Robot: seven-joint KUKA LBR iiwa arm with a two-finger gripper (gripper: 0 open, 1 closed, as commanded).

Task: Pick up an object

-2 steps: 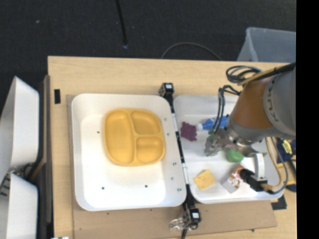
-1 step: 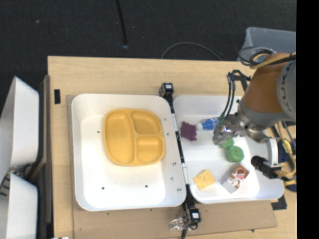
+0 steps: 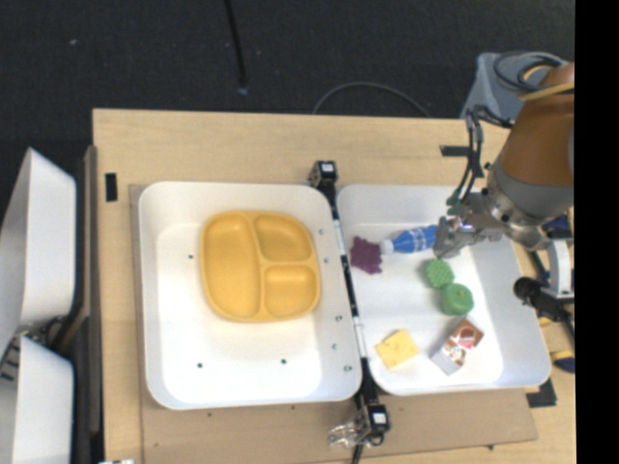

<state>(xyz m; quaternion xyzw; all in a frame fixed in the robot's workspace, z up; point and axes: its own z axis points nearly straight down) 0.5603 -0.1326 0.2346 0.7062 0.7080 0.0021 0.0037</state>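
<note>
The grey arm with its orange band leans in over the right white plastic bin, its gripper low at the blue-and-white tube; whether its grip is spread cannot be told. Two green balls lie just below the tube.

Your arm enters from the right edge of the view, grey upper housing at the far right, orange band just below it, grey wrist beneath that. The wrist angles down and to the left. Your gripper sits at the arm's left end, low over the far part of the right side; its finger state cannot be read from here
</note>
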